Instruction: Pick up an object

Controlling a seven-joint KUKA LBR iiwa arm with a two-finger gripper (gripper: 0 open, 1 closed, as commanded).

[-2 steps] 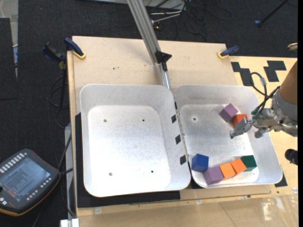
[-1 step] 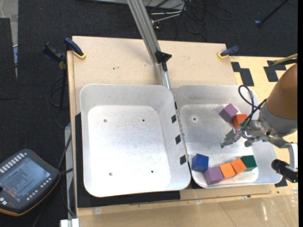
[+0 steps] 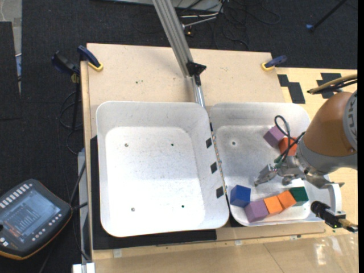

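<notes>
Gripper (image 3: 267, 176) hangs with fingers spread, grasping nothing, low in the right bin (image 3: 239, 131), just above the blue cube (image 3: 240, 195) and purple block (image 3: 256, 210), seemingly lined up for a grasp.

A robotics lab is showing here: a teach pendant (image 3: 27, 218) is lying on dark carpet (image 3: 40, 16), cables (image 3: 213, 13) are trailing across it, clamps (image 3: 88, 57) are pinning the plywood surface (image 3: 148, 73), and an aluminium rail (image 3: 173, 30) is slanting overhead.
</notes>
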